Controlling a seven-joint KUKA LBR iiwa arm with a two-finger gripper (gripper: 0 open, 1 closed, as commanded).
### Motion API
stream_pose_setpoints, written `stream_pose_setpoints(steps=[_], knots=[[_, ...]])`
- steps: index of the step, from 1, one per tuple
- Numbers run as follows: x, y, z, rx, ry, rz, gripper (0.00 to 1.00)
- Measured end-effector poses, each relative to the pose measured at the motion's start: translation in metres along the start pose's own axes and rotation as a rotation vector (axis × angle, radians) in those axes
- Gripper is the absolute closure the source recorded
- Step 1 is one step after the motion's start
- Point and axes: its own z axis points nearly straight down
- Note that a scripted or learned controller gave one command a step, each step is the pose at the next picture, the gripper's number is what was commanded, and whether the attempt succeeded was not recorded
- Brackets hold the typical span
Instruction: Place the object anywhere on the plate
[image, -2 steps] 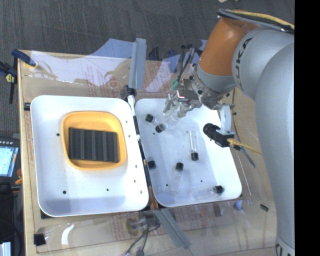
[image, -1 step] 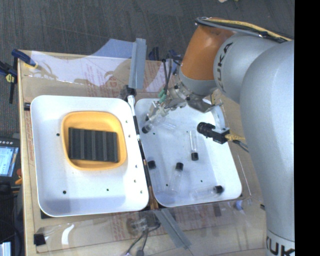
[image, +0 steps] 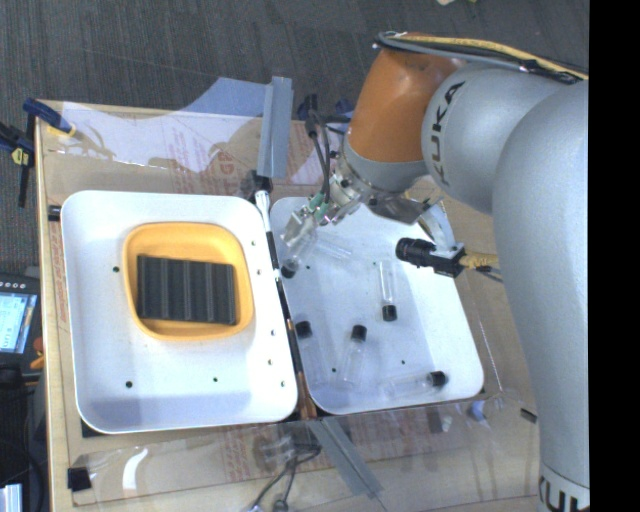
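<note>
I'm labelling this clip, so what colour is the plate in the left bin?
Yellow-orange, with a dark ribbed centre: the plate shows best in the camera view.

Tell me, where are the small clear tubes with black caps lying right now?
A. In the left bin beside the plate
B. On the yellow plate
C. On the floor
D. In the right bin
D: the tubes lie scattered in the right bin, under the arm, while the plate sits in the left bin with only a dark ridged insert on it.
</note>
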Motion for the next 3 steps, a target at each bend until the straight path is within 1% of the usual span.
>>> stream_pose_setpoints(steps=[1, 2, 3], knots=[[0.019, -0.004, 0.02, -0.001, -0.002, -0.288, 1.0], [0.019, -0.004, 0.02, -0.002, -0.002, -0.287, 0.0], [0.055, 0.028, 0.019, -0.005, -0.005, -0.41, 0.0]])
